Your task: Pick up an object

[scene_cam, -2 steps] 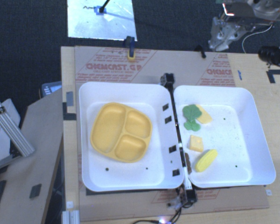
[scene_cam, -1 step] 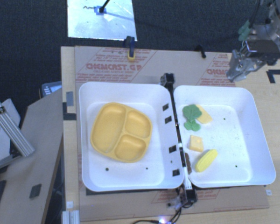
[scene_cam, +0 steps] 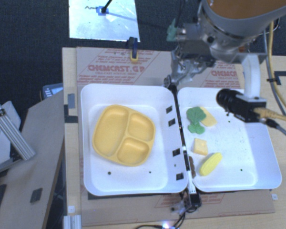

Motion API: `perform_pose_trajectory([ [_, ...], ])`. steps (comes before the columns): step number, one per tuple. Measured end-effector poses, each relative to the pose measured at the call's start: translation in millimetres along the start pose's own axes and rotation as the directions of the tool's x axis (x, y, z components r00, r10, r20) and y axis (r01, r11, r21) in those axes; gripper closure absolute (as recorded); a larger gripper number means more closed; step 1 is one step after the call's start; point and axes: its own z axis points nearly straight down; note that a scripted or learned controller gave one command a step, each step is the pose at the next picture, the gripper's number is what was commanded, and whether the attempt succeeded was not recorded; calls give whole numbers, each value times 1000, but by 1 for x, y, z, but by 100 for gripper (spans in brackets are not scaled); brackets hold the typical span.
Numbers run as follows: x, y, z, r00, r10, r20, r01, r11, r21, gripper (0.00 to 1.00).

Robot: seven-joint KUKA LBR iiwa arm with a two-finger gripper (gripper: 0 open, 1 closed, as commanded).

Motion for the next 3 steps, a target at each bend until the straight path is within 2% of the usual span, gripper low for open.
perform_pose_trajectory([
  [1,-90,85,0,1000,25,6,-25,1000,-2,100],
  [2,-65,-10,-1,1000,10,2,-10,1000,1,100],
  [3,-48,-8,219,1000,15,7,-15,1000,17,100],
])
